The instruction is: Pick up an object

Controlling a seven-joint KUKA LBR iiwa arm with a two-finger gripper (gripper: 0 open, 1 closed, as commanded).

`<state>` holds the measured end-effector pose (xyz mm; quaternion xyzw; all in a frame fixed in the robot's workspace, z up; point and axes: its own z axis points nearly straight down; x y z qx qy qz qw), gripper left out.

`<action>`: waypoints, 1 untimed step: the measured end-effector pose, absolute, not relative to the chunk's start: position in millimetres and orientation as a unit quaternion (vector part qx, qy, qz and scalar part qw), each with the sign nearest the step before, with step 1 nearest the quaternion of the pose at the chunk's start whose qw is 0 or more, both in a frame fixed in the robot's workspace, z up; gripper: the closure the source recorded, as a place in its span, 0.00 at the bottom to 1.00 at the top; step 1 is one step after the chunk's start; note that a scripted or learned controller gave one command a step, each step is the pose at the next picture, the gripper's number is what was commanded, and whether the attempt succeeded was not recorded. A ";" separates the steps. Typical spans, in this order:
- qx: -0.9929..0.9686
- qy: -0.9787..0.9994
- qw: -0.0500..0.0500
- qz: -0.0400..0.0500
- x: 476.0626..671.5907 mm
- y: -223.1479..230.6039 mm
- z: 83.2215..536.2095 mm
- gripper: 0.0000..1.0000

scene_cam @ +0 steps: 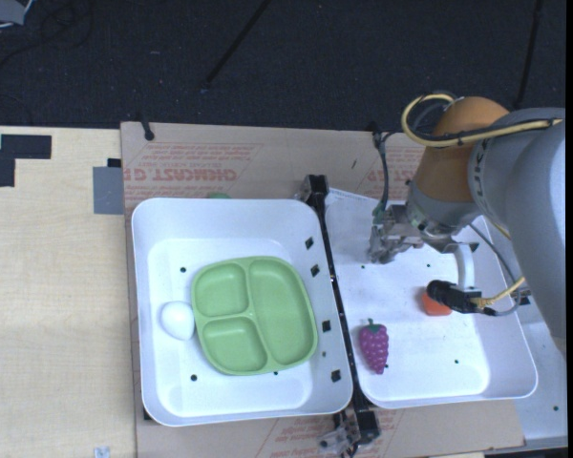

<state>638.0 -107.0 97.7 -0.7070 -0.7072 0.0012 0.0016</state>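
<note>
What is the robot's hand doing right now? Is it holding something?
Hand: over the right bin, nothing seen held; open or closed cannot be told.

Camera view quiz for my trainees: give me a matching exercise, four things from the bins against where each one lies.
Things:
1. green divided plate
2. white egg
3. purple grapes
4. orange object

Places:
A. right bin, near the divider between the bins
B. left bin, touching the plate's left edge
C. right bin, towards its right side, below the arm
D. middle of the left bin

Pairs: 1-D, 2-B, 3-A, 4-C
</note>
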 end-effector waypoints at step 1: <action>-0.707 -0.707 -0.001 -0.001 638.7 -109.5 161.6 1.00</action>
